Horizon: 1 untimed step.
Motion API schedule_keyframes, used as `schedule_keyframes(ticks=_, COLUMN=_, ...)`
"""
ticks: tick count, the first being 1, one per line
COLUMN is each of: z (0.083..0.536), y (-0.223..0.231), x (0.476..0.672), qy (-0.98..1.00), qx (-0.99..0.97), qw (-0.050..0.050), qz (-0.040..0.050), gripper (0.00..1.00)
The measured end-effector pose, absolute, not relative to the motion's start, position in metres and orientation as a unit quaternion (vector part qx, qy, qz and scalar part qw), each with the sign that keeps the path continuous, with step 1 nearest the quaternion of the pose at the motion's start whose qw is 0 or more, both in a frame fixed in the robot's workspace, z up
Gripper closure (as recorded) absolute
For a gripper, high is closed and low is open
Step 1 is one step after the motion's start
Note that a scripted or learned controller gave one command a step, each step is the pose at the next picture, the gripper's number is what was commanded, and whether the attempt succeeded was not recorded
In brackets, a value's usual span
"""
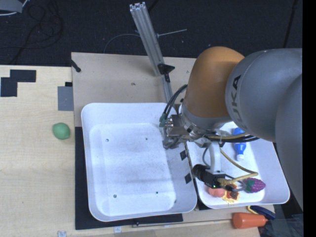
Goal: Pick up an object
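The two-finger gripper [174,135] at the end of the grey arm with the orange band [215,90] is hanging over the seam between the two bins, and whether it is apart or together cannot be told, since the wrist body and cables are covering it. Reading from the left, a small green ball [61,131] is lying on the wooden bench, well apart from everything, outside the shallow white left bin [94,113]. The shallow white right bin [279,194] is holding the candidates: a blue and white bottle-like toy [239,149] beside the wrist, and nearer the front wall a purple grape-like cluster [254,185] touching a small orange and yellow piece [223,193]. All of them are lying to the gripper's right and toward the front edge, so the next reach probably needs to travel that way. An orange carrot-shaped toy [249,220] is resting outside that bin, on the bench.
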State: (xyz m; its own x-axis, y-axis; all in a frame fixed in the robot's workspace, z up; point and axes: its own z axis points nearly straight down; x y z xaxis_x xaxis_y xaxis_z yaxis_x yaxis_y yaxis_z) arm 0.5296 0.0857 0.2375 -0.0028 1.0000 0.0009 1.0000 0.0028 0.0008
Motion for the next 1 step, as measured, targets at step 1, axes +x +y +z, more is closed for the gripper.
schedule_keyframes(ticks=1, z=0.2270, y=0.0812, x=0.5375, qy=-0.707, qx=-0.707, qw=0.000, qz=0.0008, gripper=1.00)
